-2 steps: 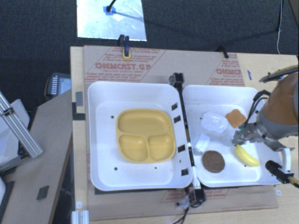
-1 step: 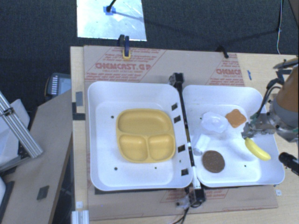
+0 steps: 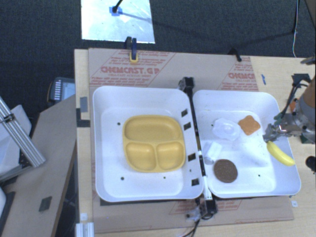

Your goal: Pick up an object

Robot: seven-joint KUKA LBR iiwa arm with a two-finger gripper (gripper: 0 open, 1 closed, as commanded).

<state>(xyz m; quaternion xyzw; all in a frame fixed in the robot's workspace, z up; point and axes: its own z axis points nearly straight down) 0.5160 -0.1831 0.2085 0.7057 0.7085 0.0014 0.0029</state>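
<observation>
**Op:** Over at the right bin's (image 3: 276, 179) far right rim I've got the tool (image 3: 273, 134), sitting just above the top end of the yellow banana (image 3: 280, 153). From up here I can't tell whether it's released or clenched, or whether it's touching the fruit

**Desk:** Where does the banana lie?

**Op:** Against the right wall of that bin, slanting down toward the right. Left of it I see an orange bread-like piece (image 3: 249, 125), with a clear plastic cup (image 3: 225, 129) just beside that. A brown round cookie (image 3: 225, 171) sits near the bin's front, and a small white block (image 3: 213, 150) is just above it

**Desk:** And the other bin?

**Op:** My left bin (image 3: 106, 132) carries a yellow divided tray (image 3: 151, 142), flat in the middle. Both bins rest side by side on the cardboard-covered surface (image 3: 148, 68)
</observation>
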